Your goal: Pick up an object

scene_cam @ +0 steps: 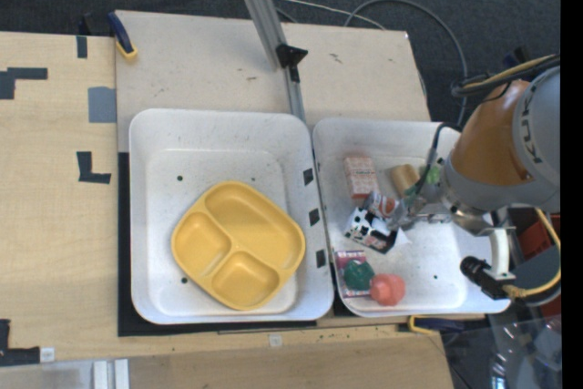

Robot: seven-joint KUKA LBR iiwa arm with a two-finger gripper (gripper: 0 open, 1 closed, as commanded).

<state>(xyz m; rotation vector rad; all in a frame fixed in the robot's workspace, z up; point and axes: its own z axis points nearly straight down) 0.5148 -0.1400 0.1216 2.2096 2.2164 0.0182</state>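
My gripper (pixel 402 212) hangs low in the right bin (pixel 437 282), reaching in from the right under the grey and orange wrist. It is directly beside a black and white cow-patterned toy (pixel 369 231), at its right end; contact cannot be made out. A reddish-brown box (pixel 359 176) lies just above the toy. A tan object (pixel 404 177) sits beside the box, partly behind the gripper. Near the bin's front wall are a green piece on a pink card (pixel 354 271) and a red-pink ball (pixel 388 290).
The left bin (pixel 150 196) holds a yellow divided plate (pixel 238 243). A slanted metal pole (pixel 264 5) runs from the top down to the seam between the bins. A black cable fitting (pixel 481 276) sits at the right bin's right rim.
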